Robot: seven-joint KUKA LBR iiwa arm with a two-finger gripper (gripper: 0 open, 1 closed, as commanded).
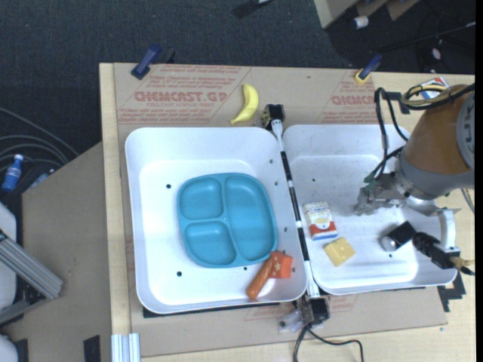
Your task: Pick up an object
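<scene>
Two white bins, left bin (151,202) and right bin (332,157), head our list. Next we log the arm (441,149) reaching in from the right, gripper (371,200) low over the right bin; whether its jaws are open we cannot tell. Blue divided tray (225,219), left bin. Orange carrot toy (269,274), near edge. Banana (246,104), far bench. Small carton (319,220) and yellow cheese block (339,251), right bin: we judge both light and stiff, best pinched across flat sides.
</scene>
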